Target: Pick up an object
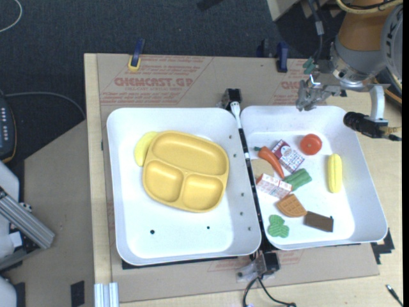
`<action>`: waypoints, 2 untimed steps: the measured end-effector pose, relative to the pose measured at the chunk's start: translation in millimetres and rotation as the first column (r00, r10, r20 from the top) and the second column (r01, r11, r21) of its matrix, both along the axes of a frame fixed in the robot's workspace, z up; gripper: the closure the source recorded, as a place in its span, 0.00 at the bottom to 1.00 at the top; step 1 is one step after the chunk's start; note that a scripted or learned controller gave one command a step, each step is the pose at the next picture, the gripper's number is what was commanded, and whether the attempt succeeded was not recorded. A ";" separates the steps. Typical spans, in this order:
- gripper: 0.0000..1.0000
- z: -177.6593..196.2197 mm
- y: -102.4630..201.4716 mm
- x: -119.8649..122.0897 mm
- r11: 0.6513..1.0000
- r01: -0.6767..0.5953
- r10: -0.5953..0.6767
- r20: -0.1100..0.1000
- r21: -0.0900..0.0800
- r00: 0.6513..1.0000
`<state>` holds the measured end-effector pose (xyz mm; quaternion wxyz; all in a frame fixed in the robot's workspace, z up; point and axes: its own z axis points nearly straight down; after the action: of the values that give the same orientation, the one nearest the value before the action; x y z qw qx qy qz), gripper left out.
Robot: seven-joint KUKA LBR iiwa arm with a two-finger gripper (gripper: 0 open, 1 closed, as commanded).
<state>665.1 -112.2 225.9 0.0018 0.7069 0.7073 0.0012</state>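
gripper (309, 101): hovering over the far rim of the right bin (364, 232), up by the back edge; too small and blurry to call spread or pinched, so can't tell; nothing visible in its grip

arm: reaching in from the right, orange band up top; well above the toys

right bin stuff: red tomato (310, 144) nearest the gripper, just below it in the picture; yellow corn (333, 172) along the right side; red-and-white packet (287, 155) beside an orange-red chili (271, 161); green piece (298, 178) in the middle; second packet (273, 184) left of that; brown waffle-ish wedge (291, 206); dark chocolate bar (318, 221); green broccoli thing (277, 226) near the front rim

left bin (121, 171): holding a yellow divided plate (185, 170), plus a yellow banana-ish piece (143, 147) poking out from under its left edge

task object: no particular one named; any toy counts; all lying flat in the bins, none lifted

progress: basically at the start, going by this; nothing grabbed, nothing off the bin floor

left to do: pretty much everything; pick a target, drop down, close on it, lift clear

best guess: tomato looks like the shortest trip; round though, so might squirt out of a pinch
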 end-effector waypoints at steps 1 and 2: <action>1.00 10.6 47.0 -27.4 1.000 -0.004 0.004 -0.005 0.004 1.000; 1.00 -4.4 94.0 -53.7 1.000 -0.004 0.004 -0.009 0.004 1.000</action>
<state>611.4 -18.2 221.5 -0.0026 0.7054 0.7088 -0.0005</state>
